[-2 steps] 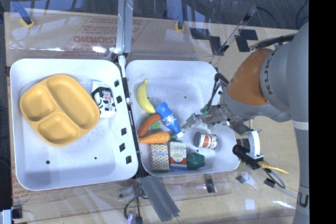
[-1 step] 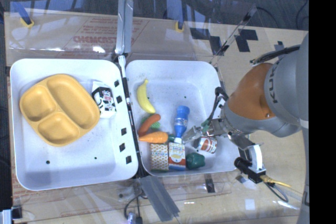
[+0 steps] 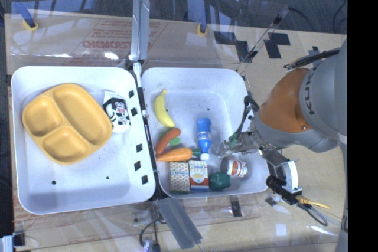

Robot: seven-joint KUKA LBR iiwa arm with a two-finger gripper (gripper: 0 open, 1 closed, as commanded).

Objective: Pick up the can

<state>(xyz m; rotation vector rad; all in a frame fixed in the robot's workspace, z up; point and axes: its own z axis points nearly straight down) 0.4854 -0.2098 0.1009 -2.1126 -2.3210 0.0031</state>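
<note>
Camera view. Two shallow white bins are seen side by side from above. In the left bin point(image 3: 35, 186) a yellow divided plate point(image 3: 66, 121) lies toward the far left, and a small black-and-white cow-patterned object point(image 3: 117, 111) is set just beside the plate's right edge. In the right bin point(image 3: 195, 82) a banana point(image 3: 162, 108) lies near the dividing wall, with two carrots point(image 3: 171, 146) nearer the viewer beside it. A blue bottle with a white label point(image 3: 204, 137) lies at the bin's middle. Along the near wall two small cartons point(image 3: 189, 175) are placed together, and a dark green object point(image 3: 219, 181) touches the right carton.

The can point(image 3: 237, 169), lying on its side with a red-and-white label, is found at the near right corner of the right bin, just right of the green object. The grey arm with its orange band point(image 3: 286, 106) is seen reaching in from the right, above the bin's right wall. The gripper point(image 3: 236, 144) is positioned just above the can; how far it stands open cannot be told, and nothing is seen held by it.
</note>
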